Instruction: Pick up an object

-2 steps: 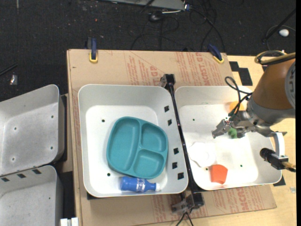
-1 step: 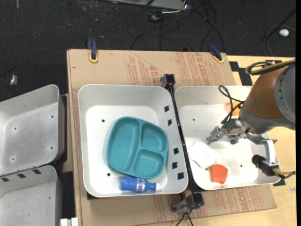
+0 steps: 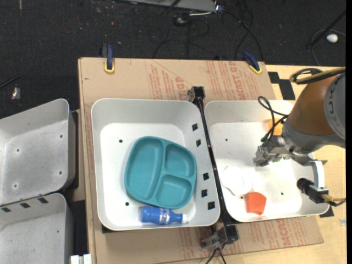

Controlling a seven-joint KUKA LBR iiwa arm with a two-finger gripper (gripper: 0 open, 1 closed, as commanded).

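A teal divided plate (image 3: 160, 172) lies in the left bin (image 3: 104, 147), with a blue bottle (image 3: 161, 216) on its side along that bin's front wall. In the right bin (image 3: 234, 120) an orange cup (image 3: 255, 202) stands near the front, beside a white round object (image 3: 235, 179) that is hard to make out against the floor. My gripper (image 3: 264, 157) is low over the right bin's middle, up and to the right of the cup and apart from it. A small orange thing (image 3: 273, 126) peeks out just behind the arm.
A black divider (image 3: 208, 153) with clips runs between the two bins. White metal panels (image 3: 33, 147) lie off the bench at the left. Blue and yellow clamps (image 3: 109, 59) hold the cardboard base at the back. Cables trail along the right edge.
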